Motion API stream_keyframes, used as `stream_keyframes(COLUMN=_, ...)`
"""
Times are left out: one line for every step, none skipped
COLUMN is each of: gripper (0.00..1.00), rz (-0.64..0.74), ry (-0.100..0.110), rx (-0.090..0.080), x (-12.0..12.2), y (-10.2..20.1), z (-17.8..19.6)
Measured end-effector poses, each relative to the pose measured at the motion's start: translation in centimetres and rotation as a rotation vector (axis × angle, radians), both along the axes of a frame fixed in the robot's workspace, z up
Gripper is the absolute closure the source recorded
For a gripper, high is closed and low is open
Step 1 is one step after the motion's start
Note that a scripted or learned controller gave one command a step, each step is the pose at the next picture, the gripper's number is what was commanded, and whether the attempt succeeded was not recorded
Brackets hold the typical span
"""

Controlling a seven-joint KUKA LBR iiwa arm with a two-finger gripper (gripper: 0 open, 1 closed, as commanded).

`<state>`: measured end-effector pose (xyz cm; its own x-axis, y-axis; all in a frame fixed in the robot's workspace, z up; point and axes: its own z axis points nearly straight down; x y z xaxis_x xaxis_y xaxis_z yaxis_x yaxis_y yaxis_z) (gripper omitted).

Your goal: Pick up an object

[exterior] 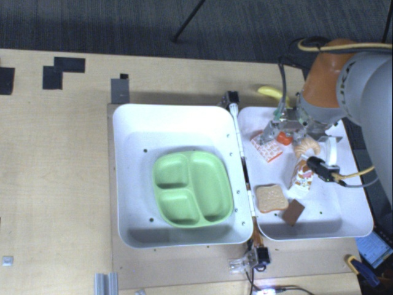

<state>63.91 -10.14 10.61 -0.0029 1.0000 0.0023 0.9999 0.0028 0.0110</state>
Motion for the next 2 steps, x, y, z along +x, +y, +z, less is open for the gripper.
stream_keyframes(gripper=1.0, rz=0.001, ry=-0.003, rx=0.0, x=0.1, y=0.1, z=1.1)
stream_keyframes(gripper=1.0, rz=0.003, ry=0.005, rx=-0.001, x=3.0, y=7.8, z=10.3)
